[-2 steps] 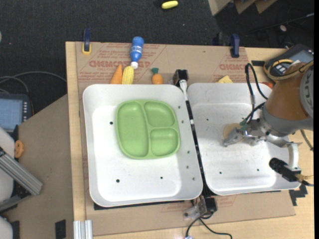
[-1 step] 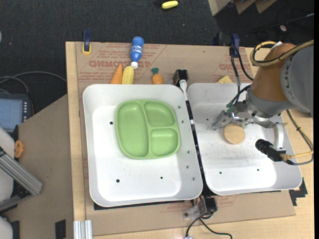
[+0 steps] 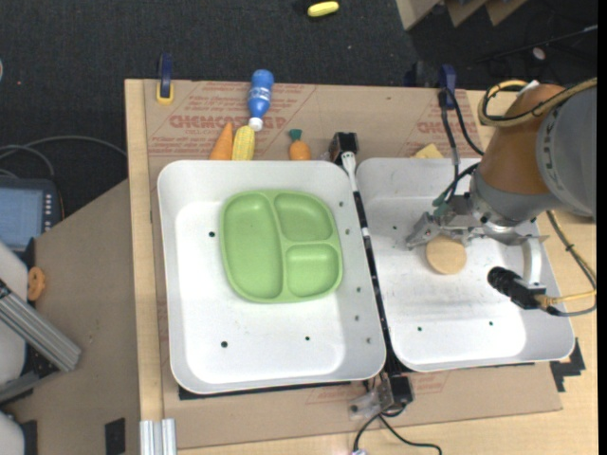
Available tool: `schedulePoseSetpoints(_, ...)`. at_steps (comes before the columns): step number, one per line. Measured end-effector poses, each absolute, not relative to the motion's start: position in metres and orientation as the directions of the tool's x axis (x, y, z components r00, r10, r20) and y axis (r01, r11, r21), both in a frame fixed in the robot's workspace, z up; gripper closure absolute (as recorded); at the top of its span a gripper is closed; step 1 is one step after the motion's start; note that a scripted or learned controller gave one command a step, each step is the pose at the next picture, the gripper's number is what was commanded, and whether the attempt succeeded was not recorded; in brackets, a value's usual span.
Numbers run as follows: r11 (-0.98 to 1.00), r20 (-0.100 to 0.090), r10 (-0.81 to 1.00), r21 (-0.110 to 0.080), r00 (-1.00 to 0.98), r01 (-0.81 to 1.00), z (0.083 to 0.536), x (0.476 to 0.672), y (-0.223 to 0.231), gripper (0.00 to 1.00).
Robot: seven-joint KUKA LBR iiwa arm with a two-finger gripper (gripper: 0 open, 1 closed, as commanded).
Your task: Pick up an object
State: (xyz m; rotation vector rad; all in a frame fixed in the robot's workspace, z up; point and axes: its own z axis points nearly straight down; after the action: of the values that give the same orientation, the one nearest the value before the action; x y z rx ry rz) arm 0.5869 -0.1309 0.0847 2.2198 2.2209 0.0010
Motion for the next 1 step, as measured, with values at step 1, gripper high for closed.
schedulePoseSetpoints(1, 0.001, -0.002, 1.000, 0.005, -0.001, 1.000, 0.0953, 0.5876, -0.1308, 1.00)
